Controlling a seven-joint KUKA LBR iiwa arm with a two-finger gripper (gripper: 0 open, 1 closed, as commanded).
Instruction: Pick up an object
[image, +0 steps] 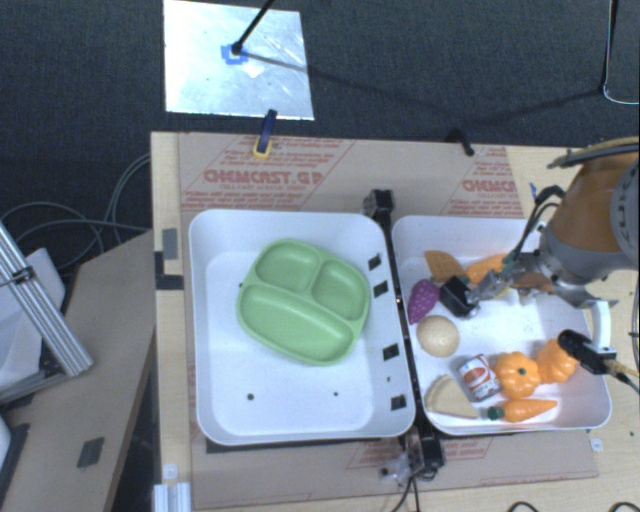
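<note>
The right white bin holds several toy foods. Among them are a purple grape bunch, a cream ball, a small can, an orange pumpkin, a carrot, a pale wedge and a brown wedge. My gripper is low in this bin's upper left part. It sits just right of the grapes, below the brown wedge and above the cream ball. An orange piece lies right beside it. Nothing is visibly lifted.
The left white bin carries a green divided plate. The arm crosses the right bin's upper right corner. Black clips line the divider between the bins. Another orange toy lies by the pumpkin.
</note>
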